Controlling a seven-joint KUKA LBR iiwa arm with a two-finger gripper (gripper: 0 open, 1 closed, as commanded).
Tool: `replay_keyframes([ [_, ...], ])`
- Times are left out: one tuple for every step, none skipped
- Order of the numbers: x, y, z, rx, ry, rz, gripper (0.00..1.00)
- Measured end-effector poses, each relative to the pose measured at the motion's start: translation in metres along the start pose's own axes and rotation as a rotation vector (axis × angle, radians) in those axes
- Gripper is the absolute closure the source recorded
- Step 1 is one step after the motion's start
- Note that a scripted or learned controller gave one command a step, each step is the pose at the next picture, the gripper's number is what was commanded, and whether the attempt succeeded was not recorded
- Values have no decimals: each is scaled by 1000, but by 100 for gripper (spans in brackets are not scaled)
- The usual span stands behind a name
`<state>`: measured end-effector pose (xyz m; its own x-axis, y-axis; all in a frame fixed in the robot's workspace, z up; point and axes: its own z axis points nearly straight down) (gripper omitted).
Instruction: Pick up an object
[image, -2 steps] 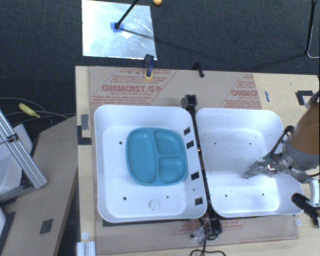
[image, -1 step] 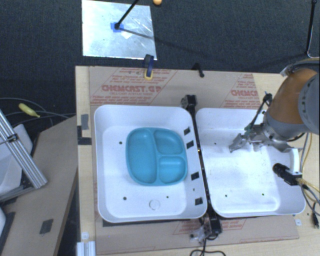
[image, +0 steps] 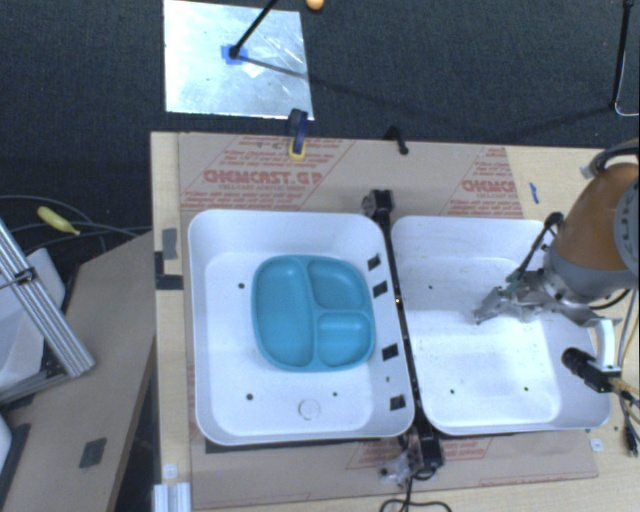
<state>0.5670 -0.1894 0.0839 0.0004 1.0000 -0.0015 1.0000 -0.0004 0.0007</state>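
A blue divided plate (image: 312, 311) lies flat in the middle of the left bin (image: 215, 262). It looks like light, stiff, smooth plastic; its raised rim seems the likeliest hold. Over the right bin (image: 470, 400), well apart from it, the gripper (image: 487, 308) hangs with fingers slightly parted, holding nothing.

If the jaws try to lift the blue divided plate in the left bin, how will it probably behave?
The blue divided plate looks like rigid moulded plastic, so it probably stays stiff and feels light. It lies flat with a low, smooth rim, so it may slide across the left bin rather than tip or roll.
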Motion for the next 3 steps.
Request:
replay_keyframes([
  [2,2,-12,-4,0,-3,100],
  [10,-59,0,4,3,1,100],
  [62,-79,-90,-7,2,-8,100],
])
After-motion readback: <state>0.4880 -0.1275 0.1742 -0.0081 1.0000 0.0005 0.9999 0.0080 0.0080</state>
